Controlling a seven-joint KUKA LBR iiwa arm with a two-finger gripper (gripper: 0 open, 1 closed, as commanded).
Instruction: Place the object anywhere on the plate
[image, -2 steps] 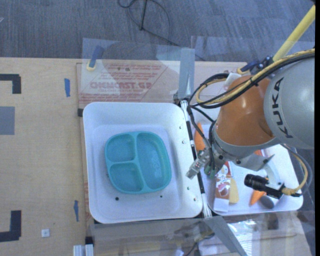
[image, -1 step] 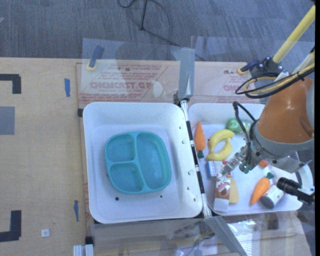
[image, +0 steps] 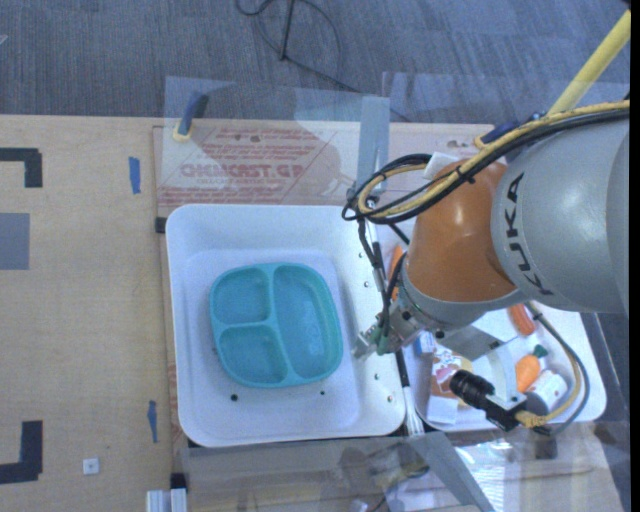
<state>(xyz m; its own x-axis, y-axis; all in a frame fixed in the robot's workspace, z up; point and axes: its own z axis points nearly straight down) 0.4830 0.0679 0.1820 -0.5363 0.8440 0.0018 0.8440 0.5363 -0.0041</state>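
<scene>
A teal plate with three compartments lies in the left white bin, and nothing rests on it. My gripper hangs under the orange wrist band, over the divide between the two bins, just right of the plate's right rim. A small grey-green shape shows at its tip, but I cannot make out what it is. The arm's bulk hides most of the right bin.
Small orange pieces and a printed carton lie in the right bin below the arm. Another orange bit peeks out beside the wrist. Black cables loop over the bins' back edge. A clear sheet sits behind the left bin.
</scene>
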